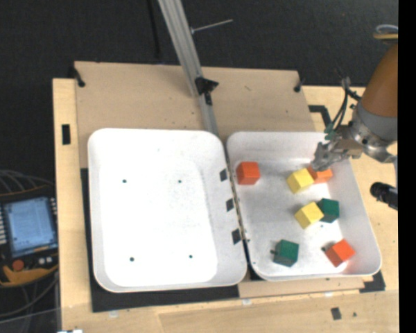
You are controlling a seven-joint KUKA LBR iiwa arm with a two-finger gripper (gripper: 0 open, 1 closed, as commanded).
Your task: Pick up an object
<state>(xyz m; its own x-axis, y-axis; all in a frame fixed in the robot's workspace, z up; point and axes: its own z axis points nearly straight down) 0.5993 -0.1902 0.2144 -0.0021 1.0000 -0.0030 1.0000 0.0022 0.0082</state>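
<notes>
End effector [324, 157] hangs low over a small orange cube [324, 175] just below it, beside a yellow cube [299, 180]; whether it grips, I cannot tell. Probably the grasp step; next comes closing firmly, then lifting straight.

a light wooden bench [66, 186] is being seen from above. two shallow white bins are being carried on it side by side, touching: the left bin [100, 207] and the right bin [263, 151]. a dark mat [97, 300] is lying under them.
</notes>
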